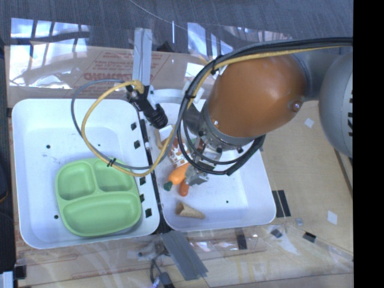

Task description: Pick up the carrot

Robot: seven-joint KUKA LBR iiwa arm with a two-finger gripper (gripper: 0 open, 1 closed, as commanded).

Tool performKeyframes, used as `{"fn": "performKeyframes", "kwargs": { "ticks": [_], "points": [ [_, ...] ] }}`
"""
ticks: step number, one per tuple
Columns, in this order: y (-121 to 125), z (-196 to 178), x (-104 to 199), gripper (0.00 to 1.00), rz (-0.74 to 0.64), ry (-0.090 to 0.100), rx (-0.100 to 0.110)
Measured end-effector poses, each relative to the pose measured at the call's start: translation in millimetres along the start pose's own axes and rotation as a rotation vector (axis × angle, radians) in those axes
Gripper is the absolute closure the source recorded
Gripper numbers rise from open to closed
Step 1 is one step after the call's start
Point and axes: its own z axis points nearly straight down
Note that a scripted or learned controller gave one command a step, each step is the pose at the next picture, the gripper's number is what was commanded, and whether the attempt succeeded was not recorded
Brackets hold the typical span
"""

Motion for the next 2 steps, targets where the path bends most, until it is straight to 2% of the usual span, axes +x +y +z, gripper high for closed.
{"fn": "performKeyframes", "kwargs": {
  "ticks": [1,2],
  "points": [
    [35.8,-35.5,37.8,1.0,-0.252,0.006,0.006],
    [-6.9,20.8,42.9,1.0,-0.255,-0.003,0.002]
  ]
}}
